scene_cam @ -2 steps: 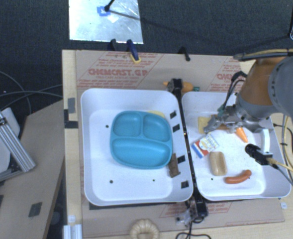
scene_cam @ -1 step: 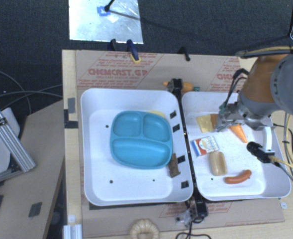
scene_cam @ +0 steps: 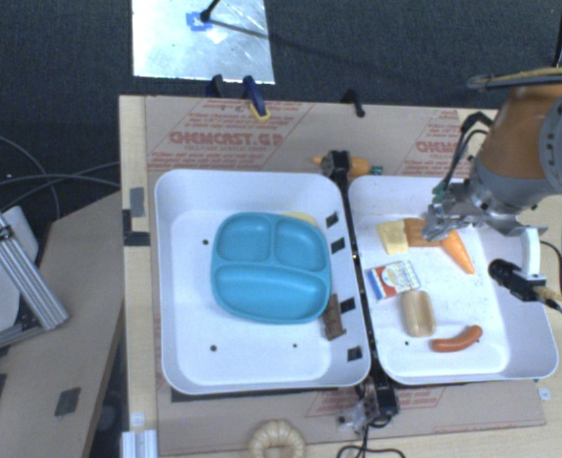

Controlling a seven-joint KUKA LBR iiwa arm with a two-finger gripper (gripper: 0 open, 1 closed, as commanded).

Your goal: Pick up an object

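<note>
Camera view: the gripper (scene_cam: 440, 223) is lowered beside the carrot (scene_cam: 456, 250), its state cannot be told, and a grasp seems next.

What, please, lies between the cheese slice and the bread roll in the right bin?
In the camera view, a small printed packet lies between the cheese slice above and the bread roll below.

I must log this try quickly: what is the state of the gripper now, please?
Gripper: low in the right bin, at the carrot and cheese; open or closed cannot be told, nor any hold.
</note>
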